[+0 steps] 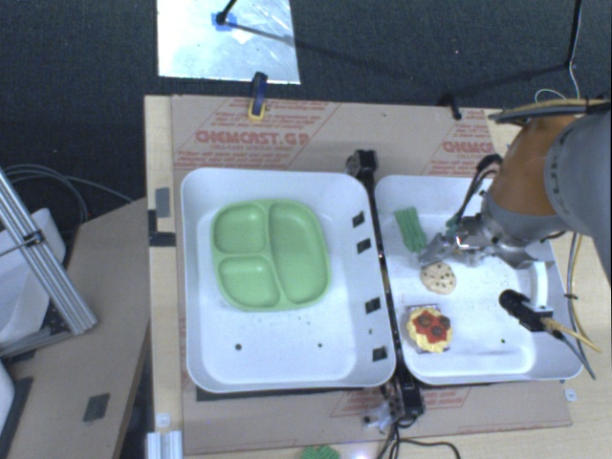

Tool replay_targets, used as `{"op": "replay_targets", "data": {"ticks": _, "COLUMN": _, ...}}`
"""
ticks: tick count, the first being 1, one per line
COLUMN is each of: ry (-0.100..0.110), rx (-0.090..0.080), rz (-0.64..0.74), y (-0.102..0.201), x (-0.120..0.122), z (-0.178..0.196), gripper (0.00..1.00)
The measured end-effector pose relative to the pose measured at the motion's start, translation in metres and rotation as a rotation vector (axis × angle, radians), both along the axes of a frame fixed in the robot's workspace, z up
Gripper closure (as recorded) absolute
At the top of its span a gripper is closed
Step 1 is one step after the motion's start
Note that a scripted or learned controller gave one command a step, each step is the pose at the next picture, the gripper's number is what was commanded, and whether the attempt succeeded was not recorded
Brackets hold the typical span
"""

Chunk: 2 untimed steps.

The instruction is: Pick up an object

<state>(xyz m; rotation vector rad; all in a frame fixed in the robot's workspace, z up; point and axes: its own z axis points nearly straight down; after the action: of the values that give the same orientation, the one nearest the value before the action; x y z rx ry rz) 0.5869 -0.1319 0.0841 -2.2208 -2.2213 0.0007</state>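
a: where are the jaws point(442, 250)?
b: low in the right bin point(497, 357), just above the cookie point(439, 276); apart or together, i cannot tell.
a: around them?
b: green stick point(410, 228) beside; pizza toy point(429, 328) below; green plate point(270, 254) in the left bin point(206, 352).

arm point(574, 175) cropped at right edge
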Motion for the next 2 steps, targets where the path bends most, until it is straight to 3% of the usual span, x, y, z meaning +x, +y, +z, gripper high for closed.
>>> {"op": "replay_targets", "data": {"ticks": 1, "ry": -0.004, "rx": 0.000, "rz": 0.001, "y": -0.0003, "x": 0.0020, "z": 0.0113, "gripper": 1.00}}
{"op": "replay_targets", "data": {"ticks": 2, "ry": -0.004, "rx": 0.000, "rz": 0.001, "y": -0.0003, "x": 0.0019, "z": 0.0110, "gripper": 0.00}}
